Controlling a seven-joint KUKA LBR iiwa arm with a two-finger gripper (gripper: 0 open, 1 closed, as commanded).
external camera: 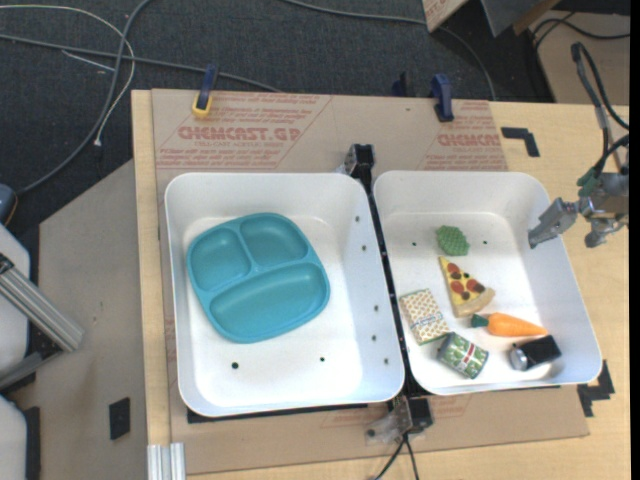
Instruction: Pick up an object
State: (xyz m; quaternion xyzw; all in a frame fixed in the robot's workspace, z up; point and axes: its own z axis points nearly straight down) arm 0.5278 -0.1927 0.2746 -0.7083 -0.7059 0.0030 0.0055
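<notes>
Nothing picked yet, so the whole job is ahead of me. Nearest the camera, along the front of the right bin (pixel 560 268), lie one green can (pixel 462 354) on its side and one black cylinder (pixel 533 353) in the front right corner. Just behind them, one orange carrot (pixel 508 324) and one patterned packet (pixel 425 315), tilted, close to the bin's left wall. A step further back, one pizza slice (pixel 463 284), its crust end just beside the carrot's green tip. Beyond that, one small green knobbly piece (pixel 451 239) standing apart from the rest. Six candidates in all, any of them would do (the carrot looks the easiest reach from my side, I'd judge).

Over in the left bin (pixel 345 268): one teal divided plate (pixel 259 276), and that's it there. Two bins, side by side.

Furthest back on the right, my gripper (pixel 578 220) hangs over the right bin's far right rim, carrying nothing. I cannot tell how its tips stand from here. Left to do: come in over a target, descend, close, lift.
</notes>
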